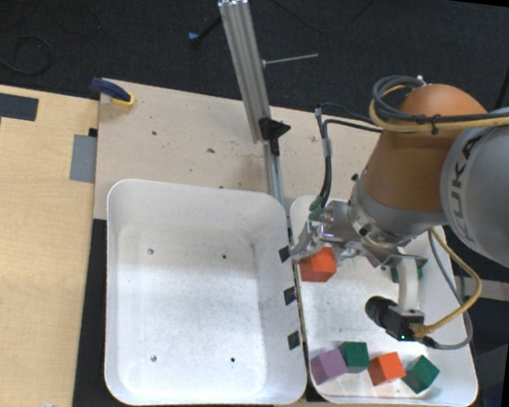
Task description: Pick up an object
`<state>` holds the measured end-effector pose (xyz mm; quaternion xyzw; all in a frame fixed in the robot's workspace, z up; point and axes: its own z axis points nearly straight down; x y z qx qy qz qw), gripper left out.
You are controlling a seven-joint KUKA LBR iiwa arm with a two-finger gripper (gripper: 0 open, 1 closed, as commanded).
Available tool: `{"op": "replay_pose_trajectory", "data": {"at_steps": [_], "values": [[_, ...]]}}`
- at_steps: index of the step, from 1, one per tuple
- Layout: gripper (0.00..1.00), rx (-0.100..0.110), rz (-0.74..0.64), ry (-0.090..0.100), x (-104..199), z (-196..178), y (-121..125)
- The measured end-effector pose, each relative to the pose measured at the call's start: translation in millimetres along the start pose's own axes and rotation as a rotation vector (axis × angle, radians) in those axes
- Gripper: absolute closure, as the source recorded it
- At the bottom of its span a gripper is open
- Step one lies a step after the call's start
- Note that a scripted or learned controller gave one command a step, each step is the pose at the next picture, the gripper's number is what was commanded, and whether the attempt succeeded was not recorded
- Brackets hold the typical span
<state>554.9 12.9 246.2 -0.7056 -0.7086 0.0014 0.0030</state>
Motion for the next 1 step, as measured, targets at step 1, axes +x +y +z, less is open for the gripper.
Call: {"op": "replay_pose_trajectory", "data": {"at_steps": [1], "values": [[1.00,0.001,-0.001,0.000,47.9,-1.7,-27.3]]}}
